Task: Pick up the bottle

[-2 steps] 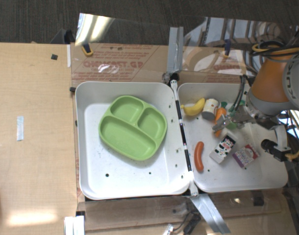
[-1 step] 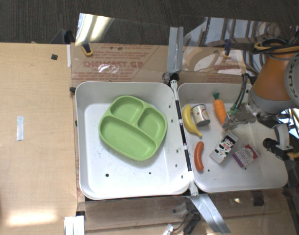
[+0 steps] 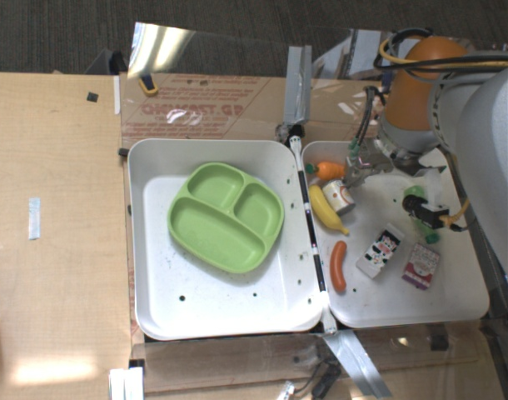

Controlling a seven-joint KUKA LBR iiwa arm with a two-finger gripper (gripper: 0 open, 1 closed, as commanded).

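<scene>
The pincer (image 3: 356, 167) hangs low over the back left corner of the right bin (image 3: 454, 302). It is a tangle of grey metal seen from above, and I cannot tell whether it is apart or together. Nothing can be seen clamped in it.

Just to its left lies a carrot (image 3: 330, 171). Just below is a small can (image 3: 341, 197), which touches a banana (image 3: 323, 209) along the bin's left wall.

The bottle (image 3: 414, 198) is to the right of the pincer. Only a green patch of it shows, and the rest is covered by the robot's own parts.

Nearer the front lie a red sausage (image 3: 338, 267), a cow-patterned carton (image 3: 379, 252) and a pink carton (image 3: 421, 267). The arm hides the bin's right rim.

The left bin (image 3: 154, 290) holds a green divided plate (image 3: 226, 217). Both bins stand on the table (image 3: 54, 265).
</scene>
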